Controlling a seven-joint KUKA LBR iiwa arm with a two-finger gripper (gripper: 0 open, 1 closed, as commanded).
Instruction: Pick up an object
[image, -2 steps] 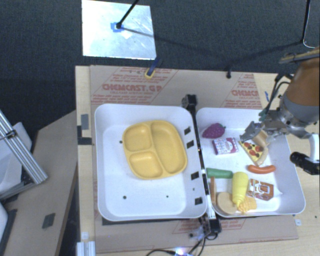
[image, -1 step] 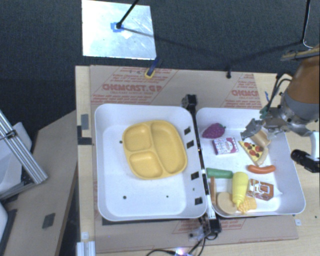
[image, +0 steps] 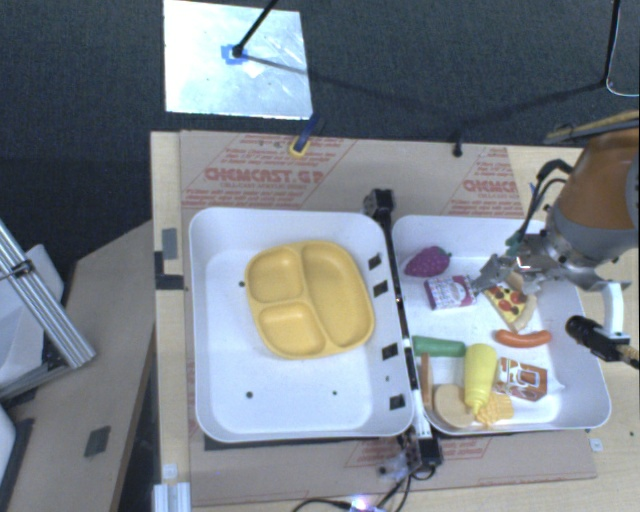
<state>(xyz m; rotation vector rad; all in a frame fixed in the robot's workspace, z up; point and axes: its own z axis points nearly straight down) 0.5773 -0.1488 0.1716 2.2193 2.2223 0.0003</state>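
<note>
The right bin (image: 580, 405) holds several toy foods: a purple berry (image: 428, 262), a red and white packet (image: 448, 292), a pizza slice (image: 512, 308), a red sausage (image: 522, 339), a green cucumber (image: 440, 347), a yellow bottle (image: 480, 366), corn (image: 494, 408) and a small printed box (image: 523, 380). My gripper (image: 503, 272) hangs low over the upper middle of this bin. It is just above the pizza slice and to the right of the packet. Nothing is seen held in it.
The left bin (image: 220, 400) contains a yellow divided plate (image: 305, 298). A black divider (image: 392, 300) runs between the bins. The grey and orange arm (image: 600, 200) covers the right bin's far right corner. A round tan piece (image: 450, 406) lies at that bin's front left.
</note>
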